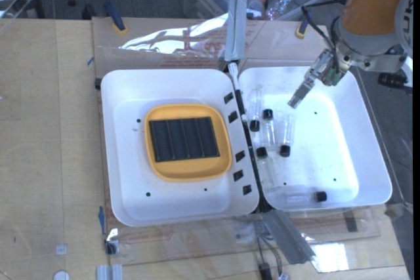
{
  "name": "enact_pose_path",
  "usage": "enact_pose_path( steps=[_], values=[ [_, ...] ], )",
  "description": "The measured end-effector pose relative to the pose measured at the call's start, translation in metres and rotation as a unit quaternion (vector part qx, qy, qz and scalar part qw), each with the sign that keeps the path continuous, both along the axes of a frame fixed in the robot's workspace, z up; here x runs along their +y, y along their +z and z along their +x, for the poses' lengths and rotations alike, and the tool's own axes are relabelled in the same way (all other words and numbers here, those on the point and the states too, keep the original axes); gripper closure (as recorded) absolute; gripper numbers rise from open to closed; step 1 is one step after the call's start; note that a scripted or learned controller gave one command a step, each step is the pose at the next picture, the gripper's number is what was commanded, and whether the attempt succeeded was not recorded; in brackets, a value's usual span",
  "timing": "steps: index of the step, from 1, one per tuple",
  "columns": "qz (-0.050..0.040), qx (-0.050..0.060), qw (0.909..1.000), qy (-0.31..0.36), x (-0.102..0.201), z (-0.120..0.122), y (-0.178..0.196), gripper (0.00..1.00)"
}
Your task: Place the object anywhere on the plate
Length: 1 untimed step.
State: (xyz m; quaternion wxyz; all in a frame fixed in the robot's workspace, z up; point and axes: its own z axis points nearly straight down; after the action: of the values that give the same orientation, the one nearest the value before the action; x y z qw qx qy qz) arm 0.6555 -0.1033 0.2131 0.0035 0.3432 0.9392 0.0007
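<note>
- My pincer point(296, 99) hangs over the back part of the right bin point(367, 141), slanting down and toward the left from my wrist; it looks thin and dark at its tip, and I cannot tell from this view whether it is apart or together.
- Nothing visible sits in it.
- The task's things are clear vials with black caps, all lying in the right bin.
- One vial point(268, 124) lies near the bin's left wall, its long axis running front to back, cap at the far end.
- A second vial point(285, 140) lies just beside it, roughly parallel, cap at the near end.
- A third vial point(255, 138), closest to the divider, seems to lie the same way, though the clear glass is hard to make out against the white.
- A fourth vial point(305, 195) lies at the front of the bin, long axis left to right, cap pointing right.
- The yellow plate point(223, 141) with a dark ribbed centre rests in the left bin point(118, 141), well apart from the vials.
- Both bins sit on the tabletop point(46, 141).
</note>
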Motion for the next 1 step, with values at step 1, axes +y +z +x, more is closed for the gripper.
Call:
enact_pose_path(
  steps=[1],
  values=[
    [-0.0011, -0.001, 0.9968, 0.08, -0.0605, 0.0001, 0.0483, 0.0]
  ],
)
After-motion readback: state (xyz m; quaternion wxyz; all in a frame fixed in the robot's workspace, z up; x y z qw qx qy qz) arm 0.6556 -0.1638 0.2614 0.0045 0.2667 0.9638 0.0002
